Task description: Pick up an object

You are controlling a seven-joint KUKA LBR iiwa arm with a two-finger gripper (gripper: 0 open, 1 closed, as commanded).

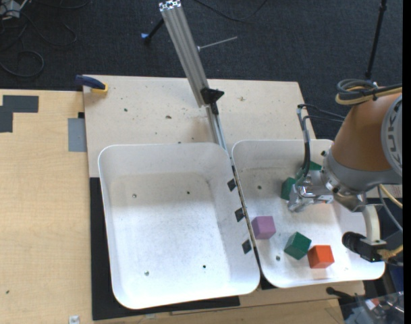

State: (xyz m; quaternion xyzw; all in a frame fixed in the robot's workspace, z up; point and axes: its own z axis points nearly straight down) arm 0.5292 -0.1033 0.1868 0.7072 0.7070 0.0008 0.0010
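Dark carpet behind, pale table (pixel 259 106) carrying 2 white bins — left bin (pixel 124 160), right bin (pixel 272 150). Grey-orange arm (pixel 367 140) low over the right bin; end effector (pixel 301 198) beside a green block (pixel 288 188), jaw state impossible to tell. Approach step, probably — next calls for closing squarely. Nearby: purple cube (pixel 263 227), green cube (pixel 297 245), orange cube (pixel 320 256).

Even, soft overhead light; faint shadows, slightly grainy.
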